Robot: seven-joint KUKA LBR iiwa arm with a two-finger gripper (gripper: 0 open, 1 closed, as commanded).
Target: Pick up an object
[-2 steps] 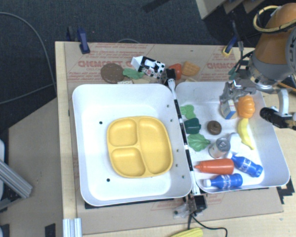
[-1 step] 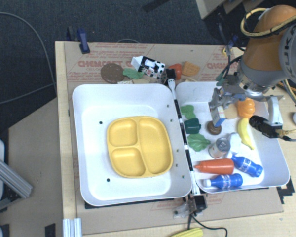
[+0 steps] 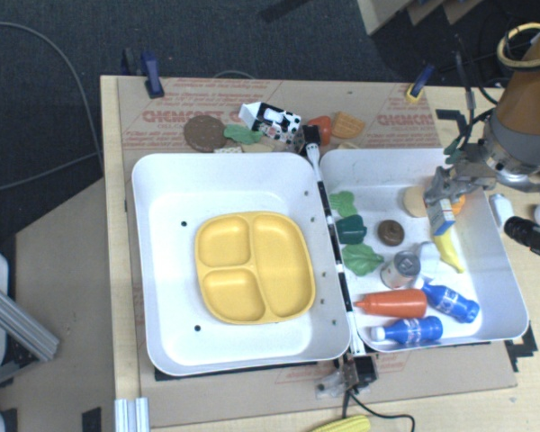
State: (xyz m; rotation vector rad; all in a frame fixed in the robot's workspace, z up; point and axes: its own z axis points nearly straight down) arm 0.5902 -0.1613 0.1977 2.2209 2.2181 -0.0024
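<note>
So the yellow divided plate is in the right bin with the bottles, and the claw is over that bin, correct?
Not quite. The camera view shows the yellow divided plate alone in the left bin. The bottles lie in the right bin, and the claw is over that bin.

I count two white bins: one (image 3: 162,241) far from the gripper (image 3: 443,207), one (image 3: 508,277) beneath it. One yellow divided plate (image 3: 252,266) lies in the far bin. Near the gripper I count two blue bottles (image 3: 450,302) (image 3: 412,332), one orange bottle (image 3: 391,304), one banana (image 3: 448,250), three green pieces (image 3: 344,203) (image 3: 350,230) (image 3: 362,259), one brown disc (image 3: 391,232).
</note>
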